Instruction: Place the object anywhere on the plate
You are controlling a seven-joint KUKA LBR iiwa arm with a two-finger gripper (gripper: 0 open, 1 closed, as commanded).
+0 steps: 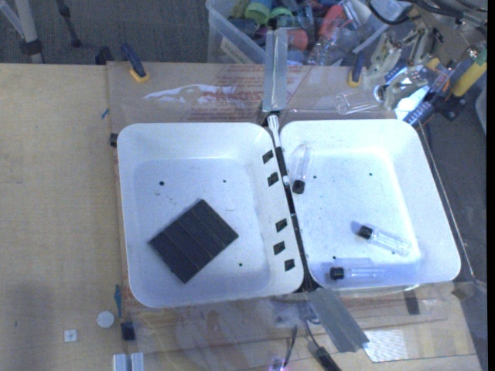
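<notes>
A dark grey square plate [193, 239], turned like a diamond, lies flat in the left white bin [147, 149], toward its front. Three clear tubes with black caps lie in the right white bin [402, 153]. One tube [298, 165] rests against the left wall near the divider, cap pointing to the front. A second tube [381, 238] lies slanted in the front right part. The third tube [358, 271] lies along the front wall, cap to the left. Nothing rests on the plate.
A clear tub of coloured items [298, 10] stands behind the bins. Cables and tools [418, 60] crowd the back right corner. Black tabs [279, 224] line the divider between the bins. Small loose bits [104, 318] lie on the bench at the front left.
</notes>
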